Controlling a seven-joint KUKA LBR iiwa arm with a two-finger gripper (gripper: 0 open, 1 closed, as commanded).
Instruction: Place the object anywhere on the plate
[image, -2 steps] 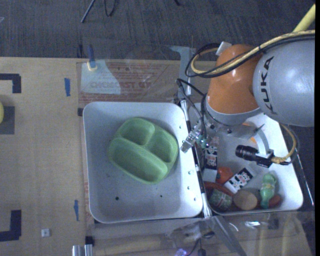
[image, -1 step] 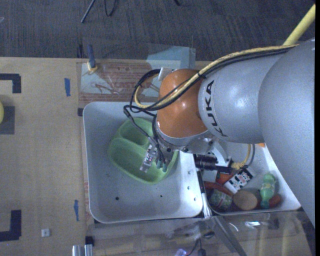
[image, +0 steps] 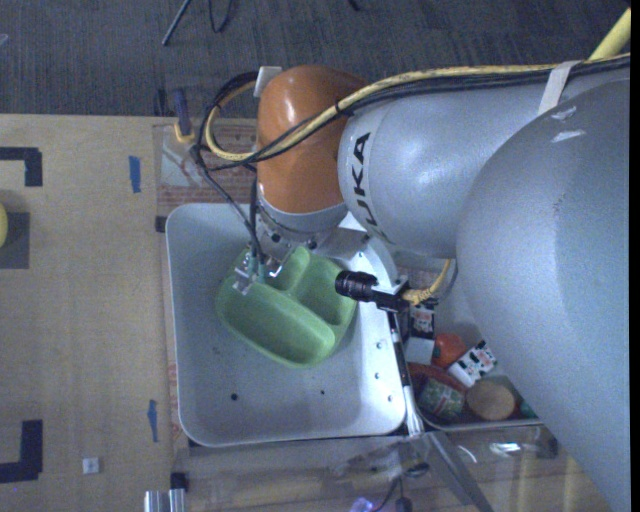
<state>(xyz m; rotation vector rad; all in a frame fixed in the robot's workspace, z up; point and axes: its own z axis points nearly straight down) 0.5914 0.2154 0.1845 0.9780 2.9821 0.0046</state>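
A green divided plate (image: 292, 312) lies tilted in the white left bin (image: 215, 400), near its upper middle. My gripper (image: 254, 270) hangs straight down from the orange wrist band (image: 300, 140), right over the plate's upper left corner, low and close to its rim. The arm's body hides the gripper's upper part, and nothing can be made out in it. Several small objects lie in the right bin, among them a brown round one (image: 490, 400) and a red one (image: 450, 350).
The big grey arm (image: 520, 220) covers most of the right bin (image: 470, 425) and the left bin's right wall. A black cylinder (image: 358, 287) juts out over the plate's right edge. A tan bench (image: 80, 330) with blue tape marks lies to the left.
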